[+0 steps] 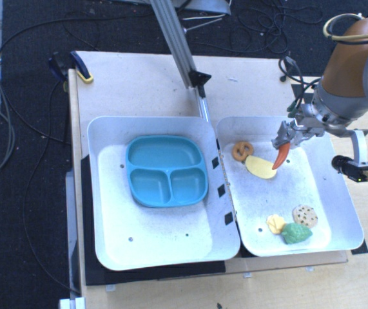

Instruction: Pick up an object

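My gripper hangs over the upper part of the right bin, shut on an orange-red carrot-like piece that dangles from its fingers above the bin floor. Just below and left of the piece lies a pale yellow oval. A brown pretzel rests to the left of that, near the bin's left wall. At the bin's front lie a small yellow piece, a green broccoli-like lump and a chocolate-chip cookie.
The left bin holds a blue divided plate. A metal pole slants down to the wall between the bins. Black clips sit along that shared wall. Cables run across the floor behind the bench.
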`<state>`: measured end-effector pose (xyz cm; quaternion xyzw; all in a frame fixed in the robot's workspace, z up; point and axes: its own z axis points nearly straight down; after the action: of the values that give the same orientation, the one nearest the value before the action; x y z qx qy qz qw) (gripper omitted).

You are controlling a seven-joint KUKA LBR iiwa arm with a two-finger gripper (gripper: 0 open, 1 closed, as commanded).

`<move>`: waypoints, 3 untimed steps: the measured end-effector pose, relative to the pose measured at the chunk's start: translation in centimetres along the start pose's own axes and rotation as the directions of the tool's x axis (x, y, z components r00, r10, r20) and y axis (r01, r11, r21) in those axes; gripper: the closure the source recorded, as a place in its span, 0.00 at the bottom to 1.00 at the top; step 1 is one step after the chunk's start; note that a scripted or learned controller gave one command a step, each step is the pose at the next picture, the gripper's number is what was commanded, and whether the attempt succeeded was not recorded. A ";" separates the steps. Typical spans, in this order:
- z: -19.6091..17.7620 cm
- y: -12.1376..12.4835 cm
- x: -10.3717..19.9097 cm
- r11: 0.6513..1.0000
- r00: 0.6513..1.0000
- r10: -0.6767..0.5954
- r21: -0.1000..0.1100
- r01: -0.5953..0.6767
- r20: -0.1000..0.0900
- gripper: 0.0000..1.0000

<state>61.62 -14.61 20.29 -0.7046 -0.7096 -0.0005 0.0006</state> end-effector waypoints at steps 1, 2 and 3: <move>0.6 0.0 5.3 1.000 1.000 0.000 0.001 0.000 -0.001 1.00; 0.8 -0.1 10.8 1.000 1.000 -0.001 0.001 0.001 -0.001 1.00; -0.5 1.4 16.2 1.000 1.000 -0.001 -0.003 0.001 -0.001 1.00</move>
<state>62.89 1.63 20.82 -0.7044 -0.7098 -0.0019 -0.0003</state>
